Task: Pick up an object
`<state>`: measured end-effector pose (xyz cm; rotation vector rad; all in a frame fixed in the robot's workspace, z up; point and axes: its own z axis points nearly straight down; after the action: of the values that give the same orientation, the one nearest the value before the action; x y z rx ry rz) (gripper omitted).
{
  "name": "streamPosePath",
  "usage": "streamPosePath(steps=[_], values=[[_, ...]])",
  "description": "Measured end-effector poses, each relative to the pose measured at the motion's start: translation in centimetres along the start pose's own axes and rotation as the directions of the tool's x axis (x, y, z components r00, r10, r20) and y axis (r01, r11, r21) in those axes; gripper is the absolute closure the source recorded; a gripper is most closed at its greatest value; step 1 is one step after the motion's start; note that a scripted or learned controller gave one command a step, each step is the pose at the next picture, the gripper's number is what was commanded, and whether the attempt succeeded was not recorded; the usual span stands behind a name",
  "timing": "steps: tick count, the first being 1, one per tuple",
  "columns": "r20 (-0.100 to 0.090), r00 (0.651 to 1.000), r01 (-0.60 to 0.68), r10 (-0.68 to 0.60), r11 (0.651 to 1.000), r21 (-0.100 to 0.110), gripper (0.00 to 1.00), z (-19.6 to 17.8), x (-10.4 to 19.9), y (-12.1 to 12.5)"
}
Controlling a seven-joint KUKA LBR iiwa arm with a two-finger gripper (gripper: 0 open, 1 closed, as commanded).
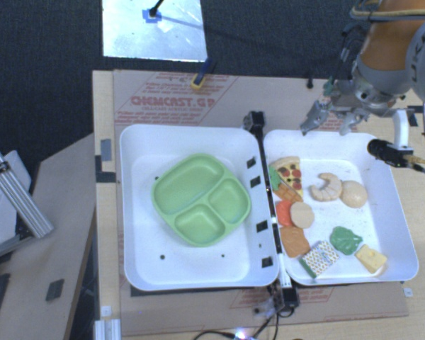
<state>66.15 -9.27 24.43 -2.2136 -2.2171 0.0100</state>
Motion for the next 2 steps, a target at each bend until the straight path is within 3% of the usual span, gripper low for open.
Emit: streamPosePath(steps=[1,2], values=[[0.001,1.000,0.002,-0.002,1.000,-0.013,0.00,-0.8,0.0,0.2],[0.002,1.000,-0.001,0.001,1.000,-0.008,0.00,4.5,-0.8,0.8]])
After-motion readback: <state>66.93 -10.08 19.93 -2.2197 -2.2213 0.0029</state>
